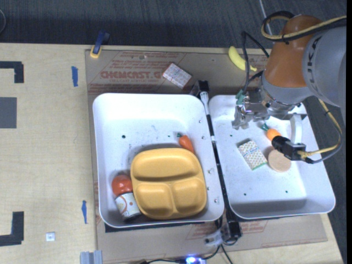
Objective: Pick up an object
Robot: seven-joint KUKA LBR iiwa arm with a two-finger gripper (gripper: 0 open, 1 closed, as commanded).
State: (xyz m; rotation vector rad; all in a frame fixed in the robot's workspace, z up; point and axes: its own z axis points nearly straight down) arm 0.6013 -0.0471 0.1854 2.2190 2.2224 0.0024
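Note:
My gripper point(241, 120) hangs over the far left corner of the right bin point(308, 203), with nothing visibly in it. Below and to its right lie a green-and-white patterned pad point(252, 154), a round wooden disc point(279, 161) and a small orange carrot-like piece point(271, 132). The left bin point(110, 110) holds a yellow compartment tray point(168, 181), a small orange carrot point(186, 142) at the tray's far edge, and a red-topped can point(124, 196) at its left.
Behind the bins on the cardboard sit a small patterned box point(176, 75) and a yellow banana-shaped thing point(237, 58). A blue clamp point(99, 43) grips the board's far left corner. The arm's grey and orange body covers the right bin's far right side.

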